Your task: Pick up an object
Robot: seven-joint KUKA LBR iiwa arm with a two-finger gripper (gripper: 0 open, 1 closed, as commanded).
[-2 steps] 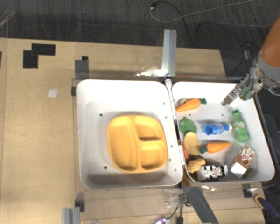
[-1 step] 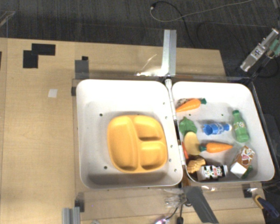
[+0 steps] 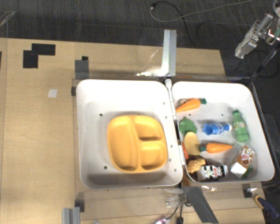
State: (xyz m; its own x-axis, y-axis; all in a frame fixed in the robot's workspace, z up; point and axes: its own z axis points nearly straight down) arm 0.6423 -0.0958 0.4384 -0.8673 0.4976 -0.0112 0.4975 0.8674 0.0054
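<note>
Evenly lit from overhead, moderately bright. Soft shadow along the near inner wall of the shallow white left bin [image 3: 91,125]. Mild glare on the glossy yellow divided plastic tray [image 3: 136,142]. Slightly soft focus throughout; dim dark floor at top.

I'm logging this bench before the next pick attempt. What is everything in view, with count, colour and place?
Bins: 2, white, side by side on the bench.
Divided tray: 1, yellow, middle of the left bin.
Toy carrots: 2, orange, right bin, one at the back left, one in the middle.
Bottle: 1, blue, centre of the right bin.
Bottle: 1, green, right side of the right bin.
Small carton: 1, brown and white, front right corner.
Dark bottle: 1, lying along the front edge.
Gripper: 1, grey, top right, above the floor, away from the bins.
</note>
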